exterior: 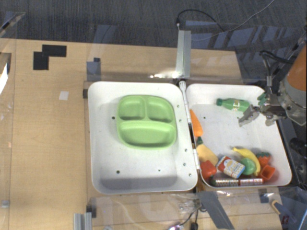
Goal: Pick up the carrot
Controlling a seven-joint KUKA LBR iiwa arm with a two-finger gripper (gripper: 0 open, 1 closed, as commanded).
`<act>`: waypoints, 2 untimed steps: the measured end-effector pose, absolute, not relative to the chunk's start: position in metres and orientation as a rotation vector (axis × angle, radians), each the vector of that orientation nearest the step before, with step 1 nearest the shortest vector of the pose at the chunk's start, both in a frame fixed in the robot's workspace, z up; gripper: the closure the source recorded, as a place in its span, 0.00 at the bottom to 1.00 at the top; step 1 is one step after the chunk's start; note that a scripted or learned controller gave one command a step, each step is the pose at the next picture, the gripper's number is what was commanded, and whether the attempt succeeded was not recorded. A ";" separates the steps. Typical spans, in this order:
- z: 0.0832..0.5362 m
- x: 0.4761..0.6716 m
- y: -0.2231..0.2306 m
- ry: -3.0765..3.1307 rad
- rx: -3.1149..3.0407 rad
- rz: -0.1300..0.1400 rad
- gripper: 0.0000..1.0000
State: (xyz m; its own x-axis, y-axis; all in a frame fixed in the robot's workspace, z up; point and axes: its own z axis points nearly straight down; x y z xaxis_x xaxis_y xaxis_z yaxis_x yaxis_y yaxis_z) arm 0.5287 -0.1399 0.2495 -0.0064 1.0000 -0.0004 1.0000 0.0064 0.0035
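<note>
From above, the gripper (258, 115) is hanging over the upper right part of the right bin (283, 150), its two grey fingers spread wide apart with nothing lying between them. It is sitting just right of a green bottle (232, 103), which is lying on its side near the bin's back wall, and it is not touching it.

The carrot (195, 123) is lying against the left wall of the right bin, well apart from the gripper. It is showing as a slim orange piece, running along the wall, with a small dark green tip at its lower end.

A heap of toy food is crowding the bin's lower edge, including a banana (247, 155) and a small printed carton (231, 166). In the left bin (103, 176), a green divided plate (146, 120) is resting.
</note>
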 end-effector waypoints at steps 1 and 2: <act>0.221 0.528 -0.158 2.240 2.199 0.003 0.00; 0.095 0.508 -0.104 1.915 2.489 0.003 0.00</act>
State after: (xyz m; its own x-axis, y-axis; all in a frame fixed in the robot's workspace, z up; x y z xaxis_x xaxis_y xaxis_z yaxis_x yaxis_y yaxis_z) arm 0.5084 -0.1035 0.0951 0.2562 0.9666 0.0011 0.9666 -0.2562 0.0018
